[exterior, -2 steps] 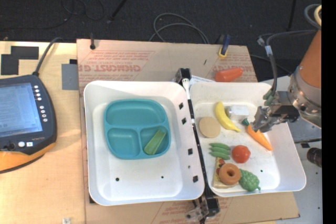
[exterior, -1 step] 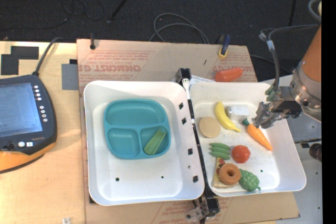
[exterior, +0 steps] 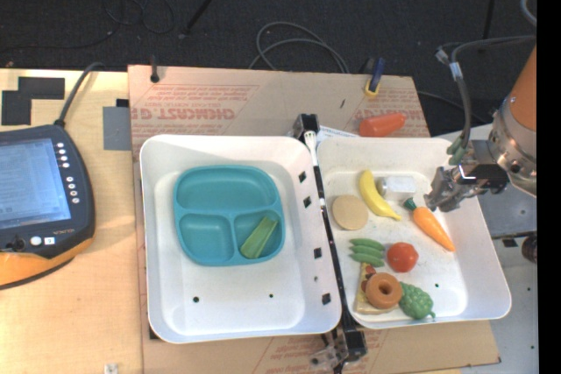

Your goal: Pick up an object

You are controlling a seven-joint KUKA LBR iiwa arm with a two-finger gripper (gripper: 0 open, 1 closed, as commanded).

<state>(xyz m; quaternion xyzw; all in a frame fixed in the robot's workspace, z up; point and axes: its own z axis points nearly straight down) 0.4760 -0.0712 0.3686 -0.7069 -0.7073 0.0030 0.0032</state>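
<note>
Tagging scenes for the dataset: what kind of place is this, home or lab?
Most likely a robotics lab bench. Two white bins sit on cardboard, the right one with toy food such as a carrot and banana; a teach pendant lies at the left, and cables run across the dark floor.

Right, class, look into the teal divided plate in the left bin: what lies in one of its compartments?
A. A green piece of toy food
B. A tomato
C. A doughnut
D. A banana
A. A green piece lies in the lower right compartment of the teal plate, while the banana, doughnut and tomato all sit in the right bin.
</note>
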